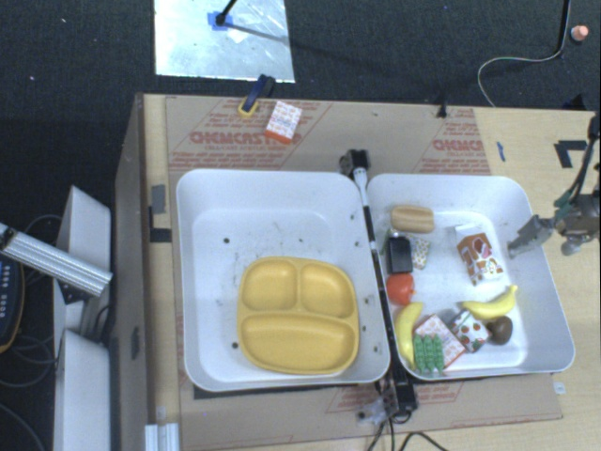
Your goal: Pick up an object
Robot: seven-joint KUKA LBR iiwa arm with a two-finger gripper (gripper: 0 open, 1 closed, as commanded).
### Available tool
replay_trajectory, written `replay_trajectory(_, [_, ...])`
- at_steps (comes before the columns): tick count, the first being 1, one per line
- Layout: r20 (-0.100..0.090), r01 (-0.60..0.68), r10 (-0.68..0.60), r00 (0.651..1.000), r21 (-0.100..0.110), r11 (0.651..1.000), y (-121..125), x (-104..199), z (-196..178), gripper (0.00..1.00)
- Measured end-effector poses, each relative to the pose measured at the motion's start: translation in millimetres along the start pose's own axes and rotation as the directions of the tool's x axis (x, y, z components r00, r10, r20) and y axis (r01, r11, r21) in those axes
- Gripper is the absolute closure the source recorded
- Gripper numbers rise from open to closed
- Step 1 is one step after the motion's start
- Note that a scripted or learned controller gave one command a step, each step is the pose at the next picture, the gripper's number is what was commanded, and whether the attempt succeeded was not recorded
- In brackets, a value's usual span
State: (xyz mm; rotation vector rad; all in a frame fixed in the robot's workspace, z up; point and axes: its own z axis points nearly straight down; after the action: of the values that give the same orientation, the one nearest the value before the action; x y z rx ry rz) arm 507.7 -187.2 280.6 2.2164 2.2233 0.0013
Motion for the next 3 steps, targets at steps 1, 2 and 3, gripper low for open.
replay_trajectory(1, [-0.001,0.001,-0.001,1.0,0.002,1.0,85.2,-4.8,86.0,0.0])
replay_trajectory(2, [-0.001,0.001,-0.001,1.0,0.002,1.0,97.8,-5.3,175.6,0.0])
replay_trajectory(3, [0.0,0.0,0.0,1.0,0.0,1.0,92.7,1.0,196.1,0.0])
